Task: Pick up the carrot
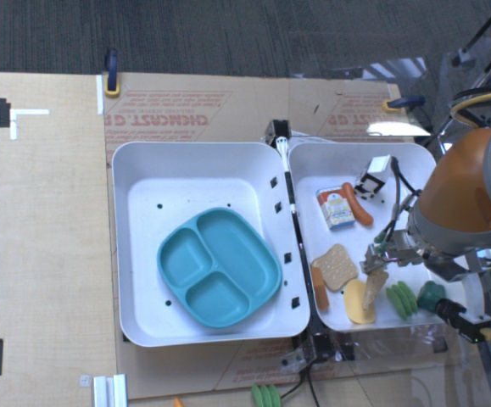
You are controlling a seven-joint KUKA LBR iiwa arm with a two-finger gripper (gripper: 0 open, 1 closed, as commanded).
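1. The tool [379, 263] hangs low over the right bin [415, 153], near its front edge — whether it is open or shut on anything cannot be told from this slanted view.
2. The arm [461, 189] comes in from the right, its rounded orange band bulking above a grey wrist that leans down and leftward into the bin.
3. Just beneath the tool lie a tan cracker-like slab [337, 266], square with dimpled surface, and a smooth yellow, pear-shaped piece [359, 301].
4. The carrot [358, 206] — a slim, smooth orange stick — lies toward the bin's middle, behind the tool; its long axis runs diagonally, from the back-left to the front-right.
5. A small printed packet [337, 209] lies touching the carrot's left side.
6. A ribbed green item [400, 298] rests at the front-right corner of the right bin.
7. The left bin [135, 227], glossy white, carries a teal plate [220, 267] with three compartments and rounded corners.
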